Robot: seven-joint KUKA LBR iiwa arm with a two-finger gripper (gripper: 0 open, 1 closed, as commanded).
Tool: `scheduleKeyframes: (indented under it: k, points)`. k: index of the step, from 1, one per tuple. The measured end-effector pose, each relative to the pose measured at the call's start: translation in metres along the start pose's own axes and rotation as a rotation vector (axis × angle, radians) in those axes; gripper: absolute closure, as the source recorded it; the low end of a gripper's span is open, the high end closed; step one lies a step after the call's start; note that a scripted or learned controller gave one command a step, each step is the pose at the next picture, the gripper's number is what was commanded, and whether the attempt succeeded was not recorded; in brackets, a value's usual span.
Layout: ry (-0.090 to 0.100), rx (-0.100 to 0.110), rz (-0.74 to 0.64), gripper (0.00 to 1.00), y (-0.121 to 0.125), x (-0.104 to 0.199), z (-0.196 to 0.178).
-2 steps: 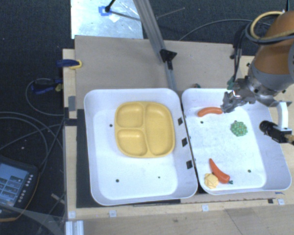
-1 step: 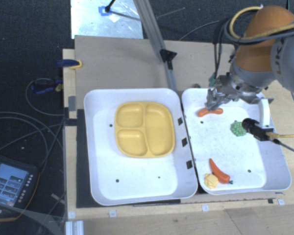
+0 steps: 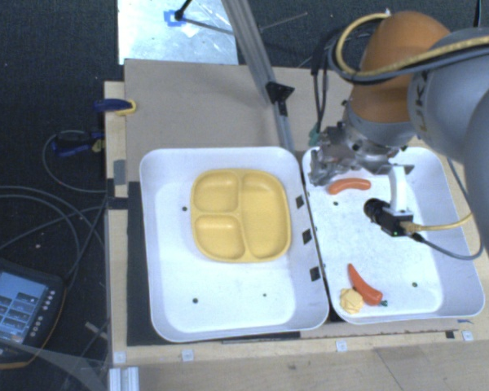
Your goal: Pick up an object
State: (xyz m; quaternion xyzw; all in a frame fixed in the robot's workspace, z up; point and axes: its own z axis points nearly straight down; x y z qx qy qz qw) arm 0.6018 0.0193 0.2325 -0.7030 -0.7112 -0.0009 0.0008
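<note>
The arm (image 3: 464, 104) comes in from the right, and its bulk, with the orange band (image 3: 395, 47) above the wrist, covers the far right corner of the right bin (image 3: 464, 292). The gripper (image 3: 324, 168) hangs low over that bin's far left corner, close to the wall between the 2 bins. It reads as a tangle of grey metal seen from above, and whether it is open or closed cannot be told. Nothing can be seen gripped in it.

An orange-red sausage (image 3: 348, 186) lies on the bin floor just beside the gripper, toward the near side. Its left end sits close under the metal, and it is hard to say whether the 2 touch.

At the near edge of the same bin lies a small carrot (image 3: 365, 284), tilted, with a pale yellow lump (image 3: 351, 301) touching its left end. The lump is too small to name.

The left bin (image 3: 228, 316) holds a yellow plate (image 3: 240, 214) with 3 compartments, lying flat near its middle, well apart from the gripper.

A grey pole (image 3: 253, 39) slants across the far end of the bench (image 3: 187, 96), its top cut off by the frame. A handheld controller (image 3: 12, 304) on the floor at lower left is also cut by the edge.
</note>
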Motion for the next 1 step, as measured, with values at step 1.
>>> scheduleKeyframes:
  k: [1]
  points:
    - [0.000, -0.001, 0.000, 1.00, 0.0078, 0.0573, 0.0100]
